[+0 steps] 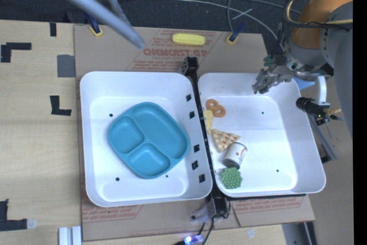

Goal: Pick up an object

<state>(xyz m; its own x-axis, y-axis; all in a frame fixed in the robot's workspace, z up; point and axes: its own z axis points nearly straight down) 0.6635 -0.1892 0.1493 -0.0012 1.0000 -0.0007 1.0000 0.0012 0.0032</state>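
The right bin [287, 140] holds several small items along its left side: an orange pretzel-shaped ring [215, 107], a yellow strip [207, 119], a waffle-patterned wedge [224, 138], a small white and brown can [235, 153] and a green bumpy ball [231, 178]. My gripper [262, 85] hangs over the bin's far right corner, well away from these items, with nothing seen between its fingers. A blue sectioned plate [148, 139] lies in the left bin [97, 100].
A yellow banana-like object [188, 39] lies on the cardboard behind the bins. Clamps [233, 37] and cables run along the back edge. A black divider [198, 123] separates the bins. The arm's body [318, 26] stands at the right.
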